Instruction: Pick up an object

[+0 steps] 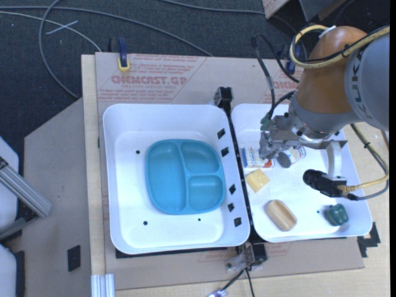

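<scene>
The left bin [117, 166] holds a blue divided plate [184, 176], flat and broad, likely awkward for a two-finger pinch. In the right bin [359, 184], a pale yellow block [257, 179] lies near the divider, with a tan bread-like piece [280, 215] just below it; both look light, perhaps soft, best taken across their short sides. The gripper [272, 148] hovers low above a small printed packet [250, 158]; whether it is clenched or released cannot be told. A small green object [336, 214] sits at the far right.
</scene>
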{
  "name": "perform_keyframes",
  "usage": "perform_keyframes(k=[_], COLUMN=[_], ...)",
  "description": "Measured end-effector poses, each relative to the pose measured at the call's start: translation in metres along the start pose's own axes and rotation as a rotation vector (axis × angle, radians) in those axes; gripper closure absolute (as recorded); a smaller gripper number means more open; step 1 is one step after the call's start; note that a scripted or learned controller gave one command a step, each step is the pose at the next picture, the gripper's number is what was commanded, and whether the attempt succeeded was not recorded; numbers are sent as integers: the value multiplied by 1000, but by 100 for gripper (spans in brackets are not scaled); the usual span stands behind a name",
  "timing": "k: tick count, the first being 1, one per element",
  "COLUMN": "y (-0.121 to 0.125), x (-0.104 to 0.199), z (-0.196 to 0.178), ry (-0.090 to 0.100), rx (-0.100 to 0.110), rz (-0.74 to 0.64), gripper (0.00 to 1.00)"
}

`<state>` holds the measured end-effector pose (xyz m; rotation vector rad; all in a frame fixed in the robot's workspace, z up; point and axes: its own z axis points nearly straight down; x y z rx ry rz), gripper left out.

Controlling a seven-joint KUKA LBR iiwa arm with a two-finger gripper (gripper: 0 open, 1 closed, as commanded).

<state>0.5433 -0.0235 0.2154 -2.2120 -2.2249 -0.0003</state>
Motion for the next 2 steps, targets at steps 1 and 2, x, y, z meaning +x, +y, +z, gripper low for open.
perform_keyframes(k=[1, 2], y=[-1, 16], x=[45, 99], z=[-1, -5], ry=[-1, -1], rx=[-1, -5], rz=[1, 0], gripper=[100, 100])
